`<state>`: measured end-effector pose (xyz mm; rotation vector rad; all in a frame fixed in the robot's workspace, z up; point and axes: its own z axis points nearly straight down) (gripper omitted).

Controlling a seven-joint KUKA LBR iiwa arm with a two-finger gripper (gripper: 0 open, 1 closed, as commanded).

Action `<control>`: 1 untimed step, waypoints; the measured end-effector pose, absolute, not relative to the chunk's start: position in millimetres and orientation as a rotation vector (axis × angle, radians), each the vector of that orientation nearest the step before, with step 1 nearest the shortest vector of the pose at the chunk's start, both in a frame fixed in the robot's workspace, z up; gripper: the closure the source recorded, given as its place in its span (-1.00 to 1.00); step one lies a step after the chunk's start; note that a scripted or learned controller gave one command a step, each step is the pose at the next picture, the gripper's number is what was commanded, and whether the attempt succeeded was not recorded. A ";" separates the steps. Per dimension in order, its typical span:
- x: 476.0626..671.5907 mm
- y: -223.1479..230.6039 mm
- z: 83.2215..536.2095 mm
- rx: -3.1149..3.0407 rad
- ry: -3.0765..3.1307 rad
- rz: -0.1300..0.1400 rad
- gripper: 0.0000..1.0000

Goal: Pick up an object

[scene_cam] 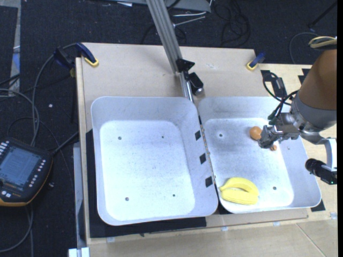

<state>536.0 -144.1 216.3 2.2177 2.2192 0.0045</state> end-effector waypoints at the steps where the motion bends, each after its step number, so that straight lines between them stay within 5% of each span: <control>1: 536.5 -98.2 222.3 2.217 2.226 0.002 1.00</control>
